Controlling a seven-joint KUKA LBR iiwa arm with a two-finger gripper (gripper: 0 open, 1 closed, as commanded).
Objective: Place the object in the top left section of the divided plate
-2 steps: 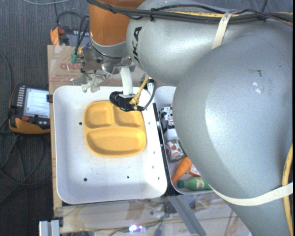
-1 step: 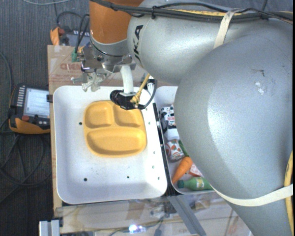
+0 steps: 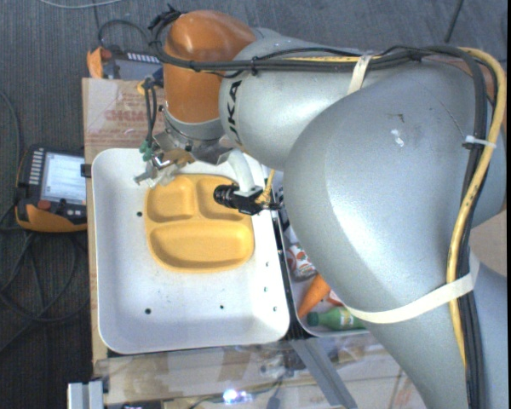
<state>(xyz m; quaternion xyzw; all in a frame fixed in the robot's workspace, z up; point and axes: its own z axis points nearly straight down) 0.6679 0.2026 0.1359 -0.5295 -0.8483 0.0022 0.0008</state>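
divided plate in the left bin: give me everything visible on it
The divided plate is yellow-orange, matte, plastic-looking, with rounded corners. It lies flat in the left white bin, towards the bin's far end. Raised ridges split it into one large section nearer the camera and two smaller ones behind. The pincer hangs at its far left corner; contact can't be judged. A black part of the arm overlaps its right edge. The visible sections look bare.

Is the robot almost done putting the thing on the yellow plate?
Hard to say. The gripper is already over the top left edge of the divided plate, so the reach looks done. I can't make out an object in it. The visible sections look bare, so the placing looks left to do.
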